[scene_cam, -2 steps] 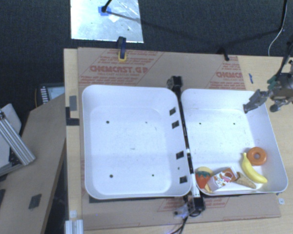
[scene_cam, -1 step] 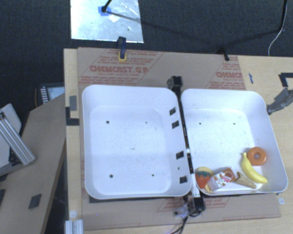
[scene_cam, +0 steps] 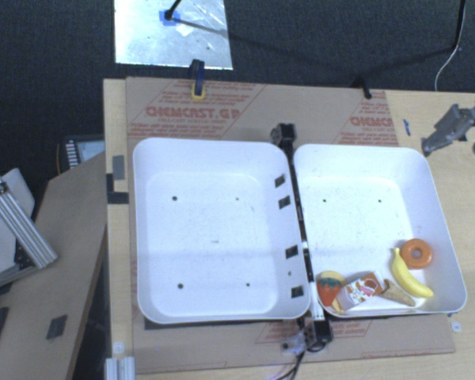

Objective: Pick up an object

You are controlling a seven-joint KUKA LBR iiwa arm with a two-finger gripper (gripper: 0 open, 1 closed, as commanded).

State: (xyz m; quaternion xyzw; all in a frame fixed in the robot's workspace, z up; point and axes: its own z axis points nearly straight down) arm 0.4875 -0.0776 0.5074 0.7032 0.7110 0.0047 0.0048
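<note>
Overhead slanted view of a bench [scene_cam: 245, 101] w/ two shallow white bins side by side. The left bin [scene_cam: 214, 228] holds no items. The right bin [scene_cam: 364, 212] has a small cluster of objects, all bunched in its near right corner: an orange donut-like ring [scene_cam: 416, 252], a yellow banana [scene_cam: 410, 276] just beside and below it, a small red-and-white packet [scene_cam: 360, 290], a brownish wedge-shaped piece [scene_cam: 397, 294] next to the packet, and an orange-red fruit-like item [scene_cam: 330, 288] at the near wall by the divider.

The claw [scene_cam: 442, 133] sits at the far right edge of the view, above and outside the right bin's far right corner, well apart from the objects. It's grey, angled down to the left. Can't tell whether it is apart or together; too small and blurred. Nothing visibly held.

Step, as judged: approach stage, pick not yet begun, no object lifted. Next move prob. calls for the arm to travel in over the right bin toward the near right corner, then descend on one item. The donut ring and banana look easiest, being at the cluster's edge; packet and wedge lie touching, so a clean grab there looks harder. Objects hug the bin walls, so there's a risk of the claw clipping the rim.
</note>
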